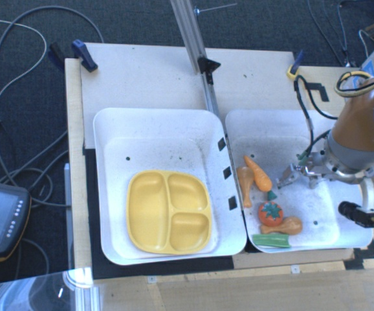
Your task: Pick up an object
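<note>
I see end effector [289,176] low in right bin [316,123], just right of toy carrot [258,173]. Nothing visibly between fingers; can't tell if open or closed. Tomato [271,213] and green pod [270,240] lie near. I judge pick not yet done.

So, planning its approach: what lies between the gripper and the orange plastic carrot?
Bare white bin floor in the camera view, from the gripper to the orange plastic carrot.
</note>
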Motion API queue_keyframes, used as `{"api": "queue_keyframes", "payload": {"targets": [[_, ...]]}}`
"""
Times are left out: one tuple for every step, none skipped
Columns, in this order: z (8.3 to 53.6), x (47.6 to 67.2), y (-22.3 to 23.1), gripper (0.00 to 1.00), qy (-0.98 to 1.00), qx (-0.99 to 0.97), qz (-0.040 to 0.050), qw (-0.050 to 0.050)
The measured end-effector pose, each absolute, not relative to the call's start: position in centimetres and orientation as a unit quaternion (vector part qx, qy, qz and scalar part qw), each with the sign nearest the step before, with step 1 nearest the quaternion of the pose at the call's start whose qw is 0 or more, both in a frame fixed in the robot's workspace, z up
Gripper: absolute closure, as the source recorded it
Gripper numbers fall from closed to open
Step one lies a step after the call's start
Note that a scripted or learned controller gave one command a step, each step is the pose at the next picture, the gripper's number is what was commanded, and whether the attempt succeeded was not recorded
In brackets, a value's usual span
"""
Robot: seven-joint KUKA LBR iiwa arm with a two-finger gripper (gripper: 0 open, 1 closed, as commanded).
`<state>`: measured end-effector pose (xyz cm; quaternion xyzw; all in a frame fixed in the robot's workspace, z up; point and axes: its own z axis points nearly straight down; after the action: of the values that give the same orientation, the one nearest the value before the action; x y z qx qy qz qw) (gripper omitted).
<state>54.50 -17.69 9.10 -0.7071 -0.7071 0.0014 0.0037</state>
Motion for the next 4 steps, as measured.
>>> {"api": "queue_keyframes", "payload": {"targets": [[10.6, 54.7, -17.7, 1.0, -0.707, -0.707, -0.0008, 0.0], [17.0, 54.7, -17.7, 1.0, -0.708, -0.707, -0.0017, -0.003], [21.9, 54.9, -17.8, 1.0, -0.708, -0.706, -0.0017, -0.003], [21.9, 56.7, -13.1, 1.0, -0.709, -0.705, -0.0013, -0.001]]}}
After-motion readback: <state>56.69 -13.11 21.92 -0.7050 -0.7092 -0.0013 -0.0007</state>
